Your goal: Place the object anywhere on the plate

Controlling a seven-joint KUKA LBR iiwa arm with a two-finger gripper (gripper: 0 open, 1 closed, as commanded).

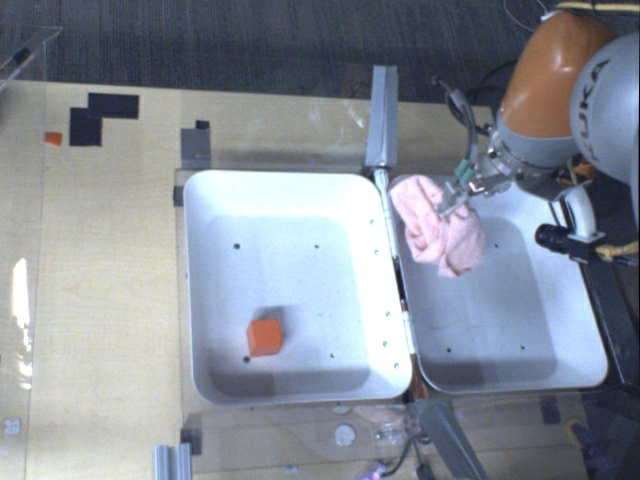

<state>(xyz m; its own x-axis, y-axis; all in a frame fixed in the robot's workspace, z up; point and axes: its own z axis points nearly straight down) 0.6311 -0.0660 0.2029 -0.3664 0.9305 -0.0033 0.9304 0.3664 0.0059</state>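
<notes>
Pale wooden bench (pixel 100 298) carries two shallow white bins side by side, and you can take the grey divider post (pixel 381 118) between them as your landmark. Right of that post, the right bin (pixel 520 348) holds a crumpled pink cloth (pixel 437 230), bunched against the near-post wall at the bin's far end. Left of the post, the left bin (pixel 300 268) holds a small orange block (pixel 266 337), well away from the post toward the front-left corner.

No plate is plainly visible; you may have to treat one of the bins as the target, though that is a guess.

Your gripper (pixel 462 190) sits right of the post, touching the cloth's upper right edge. The cloth lies down and to the left of it, its long axis running roughly from the post-side top corner toward the bin's middle. Its fingers appear to pinch a fold of the cloth, but the view is too small there to be certain, so count the grasp as unconfirmed. The orange block lies far off, across the post.
</notes>
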